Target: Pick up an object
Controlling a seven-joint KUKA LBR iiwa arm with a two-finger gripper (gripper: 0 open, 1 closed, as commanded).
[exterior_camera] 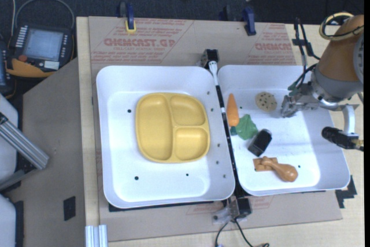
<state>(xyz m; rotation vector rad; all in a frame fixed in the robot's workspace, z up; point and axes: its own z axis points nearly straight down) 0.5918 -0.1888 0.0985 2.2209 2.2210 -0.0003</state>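
Observation:
The right bin (324,179) holds a round cookie (265,100), an orange carrot (232,109) lying along its left wall, a green piece (246,127), a small black block (260,142) and a tan drumstick (276,168). My gripper (291,105) hangs low over the bin's upper right part, just right of the cookie, and nothing shows between its fingers. The grey arm with its orange band (338,61) comes in from the right.
The left bin (115,170) carries a yellow divided plate (172,126). A black divider clip (211,58) sits between the bins at the back. A pendant with a screen (39,46) lies off the bench at the left.

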